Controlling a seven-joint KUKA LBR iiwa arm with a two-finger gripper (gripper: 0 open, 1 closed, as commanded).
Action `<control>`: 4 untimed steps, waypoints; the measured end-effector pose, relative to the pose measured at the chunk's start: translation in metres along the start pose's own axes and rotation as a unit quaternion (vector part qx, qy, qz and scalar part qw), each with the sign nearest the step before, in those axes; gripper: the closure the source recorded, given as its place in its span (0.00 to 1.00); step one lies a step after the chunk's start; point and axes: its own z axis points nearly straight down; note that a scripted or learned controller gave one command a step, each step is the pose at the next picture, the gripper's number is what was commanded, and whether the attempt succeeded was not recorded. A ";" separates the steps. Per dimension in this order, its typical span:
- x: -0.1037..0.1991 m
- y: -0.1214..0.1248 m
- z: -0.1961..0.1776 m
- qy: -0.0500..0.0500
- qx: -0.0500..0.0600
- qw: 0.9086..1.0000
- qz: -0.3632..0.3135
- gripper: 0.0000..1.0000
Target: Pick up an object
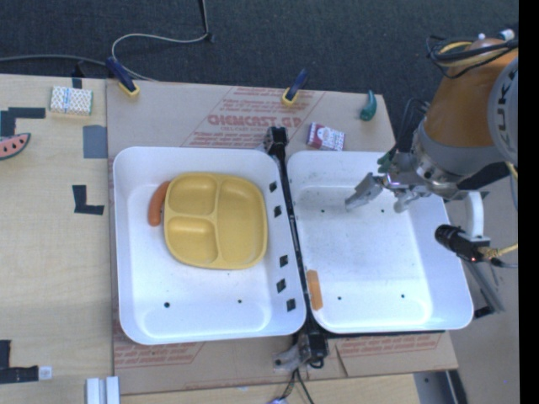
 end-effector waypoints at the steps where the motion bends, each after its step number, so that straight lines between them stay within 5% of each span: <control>1: 0.014 0.029 0.104 0.000 0.001 1.000 0.000 0.00; 2: 0.015 0.053 0.143 0.000 -0.001 1.000 0.000 0.00; 3: 0.014 0.053 0.133 -0.001 -0.002 1.000 0.001 1.00; 4: 0.015 0.053 0.124 -0.001 -0.001 1.000 0.000 1.00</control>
